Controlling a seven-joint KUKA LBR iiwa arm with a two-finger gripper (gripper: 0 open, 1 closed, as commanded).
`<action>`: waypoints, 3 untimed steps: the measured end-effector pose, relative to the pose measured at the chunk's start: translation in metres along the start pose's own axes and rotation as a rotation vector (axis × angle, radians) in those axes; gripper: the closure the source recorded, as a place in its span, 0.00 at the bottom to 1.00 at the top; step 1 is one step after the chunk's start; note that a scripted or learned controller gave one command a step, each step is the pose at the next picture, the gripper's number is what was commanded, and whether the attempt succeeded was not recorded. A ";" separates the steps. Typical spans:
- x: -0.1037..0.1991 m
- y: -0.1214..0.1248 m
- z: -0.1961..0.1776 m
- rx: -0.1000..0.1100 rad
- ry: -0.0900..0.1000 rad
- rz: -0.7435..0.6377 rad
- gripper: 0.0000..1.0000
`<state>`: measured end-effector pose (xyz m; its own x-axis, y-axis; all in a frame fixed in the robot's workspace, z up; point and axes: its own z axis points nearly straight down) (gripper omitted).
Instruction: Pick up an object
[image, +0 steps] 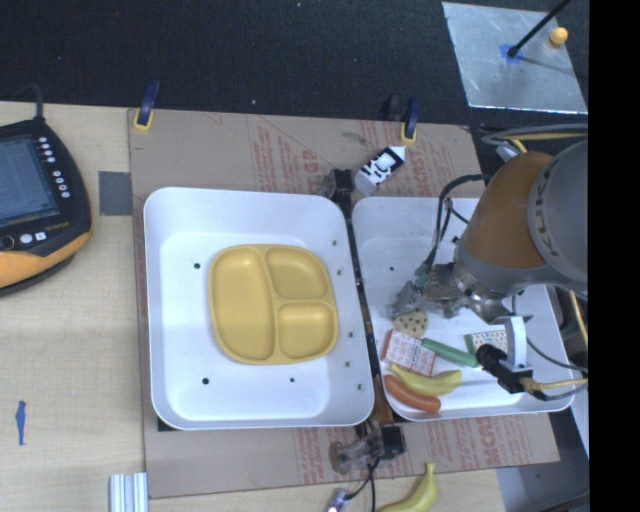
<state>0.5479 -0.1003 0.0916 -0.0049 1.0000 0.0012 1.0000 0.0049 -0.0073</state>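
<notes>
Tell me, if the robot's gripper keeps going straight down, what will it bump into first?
Probably the spotted cookie-like piece. The gripper points down into the right bin, and that piece lies just under its tip. Depth is hard to judge from above, so it might land on bare bin floor beside it.

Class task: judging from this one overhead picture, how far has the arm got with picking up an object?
Done: the arm has reached into the right bin, its gripper low above the spotted piece. In hand: nothing visibly held. Left: gripping and lifting; the banana, hot dog and green stick lie in the bin.
</notes>
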 end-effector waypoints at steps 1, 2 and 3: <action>-0.001 0.002 -0.012 -0.003 -0.002 -0.002 1.00; -0.001 0.002 -0.012 -0.003 -0.002 -0.003 0.00; 0.007 -0.004 0.000 -0.002 -0.001 0.001 0.00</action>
<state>0.5435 -0.0935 0.0918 -0.0043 1.0000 0.0000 1.0000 0.0043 -0.0048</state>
